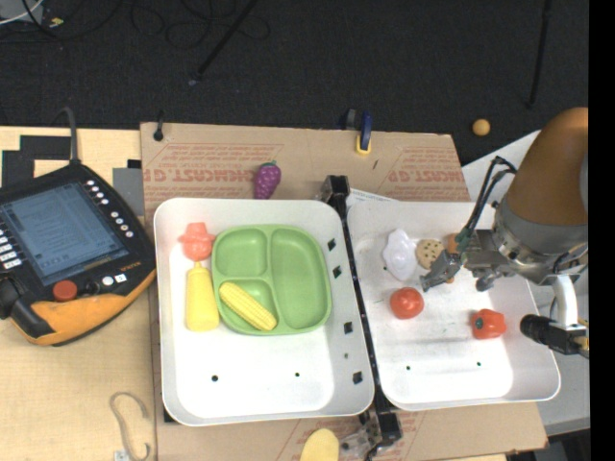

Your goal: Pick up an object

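I see the gripper (450, 269) low over the right bin (519, 377), reaching in from the right, its dark fingers (440, 273) pointing left and down. I cannot tell whether they are spread or pressed together; the linkage is a dark tangle from this angle, and I see nothing between them. The tips sit just right of a small beige dotted piece (429, 252), close to it, though I cannot say if they touch. Beside that piece on the left lies a crumpled white object (400, 252). Just below and left of the fingers is a red tomato (406, 303), apart from them. A red pepper with a green stem (488, 325) lies further right in the same bin, below the wrist. Behind the gripper the grey wrist and the orange band (553, 166) rise toward the right edge.

In the left bin (250, 382) I have a green divided plate (274, 277) holding a yellow corn cob (248, 306) in its lower left compartment. A yellow bottle (200, 298) stands just left of the plate, with a pink toy (196, 242) above it. Outside the bins, a purple grape bunch (266, 180) rests on the cardboard behind, a teach pendant (67, 248) lies on the bench to the far left, and a yellow object (320, 445) sits at the front edge
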Available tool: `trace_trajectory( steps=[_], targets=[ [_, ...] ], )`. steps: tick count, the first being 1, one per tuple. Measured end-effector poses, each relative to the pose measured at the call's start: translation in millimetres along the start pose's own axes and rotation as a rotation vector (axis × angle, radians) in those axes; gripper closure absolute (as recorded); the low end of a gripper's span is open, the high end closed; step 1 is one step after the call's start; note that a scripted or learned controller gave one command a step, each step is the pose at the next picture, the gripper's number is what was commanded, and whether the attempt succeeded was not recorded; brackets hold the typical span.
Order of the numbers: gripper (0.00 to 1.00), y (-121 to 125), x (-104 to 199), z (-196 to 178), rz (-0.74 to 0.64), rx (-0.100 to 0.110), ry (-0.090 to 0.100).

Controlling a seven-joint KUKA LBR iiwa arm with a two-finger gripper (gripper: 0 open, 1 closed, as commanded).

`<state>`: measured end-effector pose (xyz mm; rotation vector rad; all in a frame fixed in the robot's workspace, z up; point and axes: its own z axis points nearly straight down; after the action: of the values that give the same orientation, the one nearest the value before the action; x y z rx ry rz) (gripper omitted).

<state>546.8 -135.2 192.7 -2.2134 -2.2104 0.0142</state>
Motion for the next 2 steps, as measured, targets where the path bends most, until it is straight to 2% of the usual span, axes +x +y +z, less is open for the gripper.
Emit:
trace_trajectory(
  steps=[1, 2],
  targets=[
    [0.0, 3, 0, -7, -0.002, -0.014, -0.002],
    [0.0, -3, -3, 39, -0.002, -0.008, -0.001]
  ],
)
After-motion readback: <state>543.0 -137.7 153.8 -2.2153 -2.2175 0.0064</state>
